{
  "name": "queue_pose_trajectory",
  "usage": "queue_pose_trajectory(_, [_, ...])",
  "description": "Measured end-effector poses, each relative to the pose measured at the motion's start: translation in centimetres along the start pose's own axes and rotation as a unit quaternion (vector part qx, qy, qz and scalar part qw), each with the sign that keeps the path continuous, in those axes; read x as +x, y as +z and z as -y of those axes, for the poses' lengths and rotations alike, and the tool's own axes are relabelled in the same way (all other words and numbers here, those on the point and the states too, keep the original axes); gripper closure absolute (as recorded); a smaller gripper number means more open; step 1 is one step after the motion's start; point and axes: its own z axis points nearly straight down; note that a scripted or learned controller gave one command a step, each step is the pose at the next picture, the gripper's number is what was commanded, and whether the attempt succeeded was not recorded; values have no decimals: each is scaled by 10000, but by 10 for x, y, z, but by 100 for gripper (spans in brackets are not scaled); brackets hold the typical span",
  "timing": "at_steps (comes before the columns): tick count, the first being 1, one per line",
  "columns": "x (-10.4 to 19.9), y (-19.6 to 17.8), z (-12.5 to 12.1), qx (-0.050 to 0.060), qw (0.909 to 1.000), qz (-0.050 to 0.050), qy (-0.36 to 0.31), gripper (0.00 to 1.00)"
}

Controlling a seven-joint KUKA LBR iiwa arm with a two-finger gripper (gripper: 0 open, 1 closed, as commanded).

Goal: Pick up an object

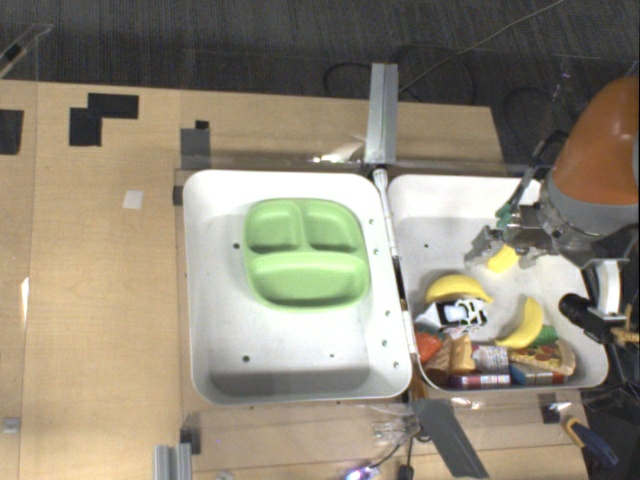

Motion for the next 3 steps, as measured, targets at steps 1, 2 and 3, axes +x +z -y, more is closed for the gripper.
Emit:
queue_pose_trajectory(1, [-21, -72, -42, -15, 9905, 8, -1374, 0])
queue_pose_trajectory(2, [-87, 31, -31, -7, 9926, 9, -1214, 0])
queue_pose_trajectory(3, [-75, 107, -72, -32, 9928, 16, -1199, 0])
